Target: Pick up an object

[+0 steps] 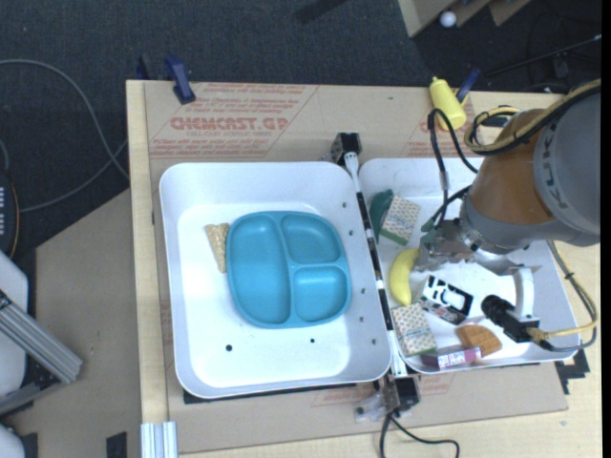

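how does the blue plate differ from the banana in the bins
The blue plate is large, divided into compartments, and lies in the left bin; the banana is small, yellow, curved, and lies in the right bin among other items. Both rest flat.

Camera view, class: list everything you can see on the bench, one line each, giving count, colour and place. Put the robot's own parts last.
Bins: 2, white, side by side on the bench.
Plate: 1, blue, three compartments, middle of the left bin.
Cracker: 1, tan, left bin, tucked against the plate's left edge.
Banana: 1, yellow, right bin, near its left wall.
Packets: 2, pale and speckled, right bin, one above the banana and one below it.
Green item: 1, right bin, upper left corner.
Black-and-white item: 1, right bin, under the wrist.
Brown item: 1, right bin, near the front wall.
Tube: 1, purple, right bin, front edge.
Clamps: 2, blue, bench's rear edge.
Arm: 1, grey with orange band, over the right bin.
Gripper: 1, low by the banana.
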### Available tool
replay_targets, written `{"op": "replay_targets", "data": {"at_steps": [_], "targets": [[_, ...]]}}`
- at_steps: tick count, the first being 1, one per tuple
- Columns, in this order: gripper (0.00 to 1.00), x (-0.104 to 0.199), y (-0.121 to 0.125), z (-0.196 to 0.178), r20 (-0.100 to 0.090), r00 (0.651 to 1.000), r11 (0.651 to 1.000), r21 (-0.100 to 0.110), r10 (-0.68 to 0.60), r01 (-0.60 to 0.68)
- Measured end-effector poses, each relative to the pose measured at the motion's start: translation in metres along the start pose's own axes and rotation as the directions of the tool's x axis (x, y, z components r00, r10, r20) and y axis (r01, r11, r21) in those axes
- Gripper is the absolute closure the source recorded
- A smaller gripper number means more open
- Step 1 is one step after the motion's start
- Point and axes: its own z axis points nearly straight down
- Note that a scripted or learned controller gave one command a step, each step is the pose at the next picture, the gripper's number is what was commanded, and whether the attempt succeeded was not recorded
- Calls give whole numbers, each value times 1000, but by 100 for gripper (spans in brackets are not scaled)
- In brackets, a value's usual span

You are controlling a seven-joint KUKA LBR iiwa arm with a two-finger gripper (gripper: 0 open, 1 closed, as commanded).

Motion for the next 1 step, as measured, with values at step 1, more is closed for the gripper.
{"op": "replay_targets", "data": {"at_steps": [1], "targets": [[0, 0, 0, 0, 0, 1000, 1000, 1, 0, 0]]}}
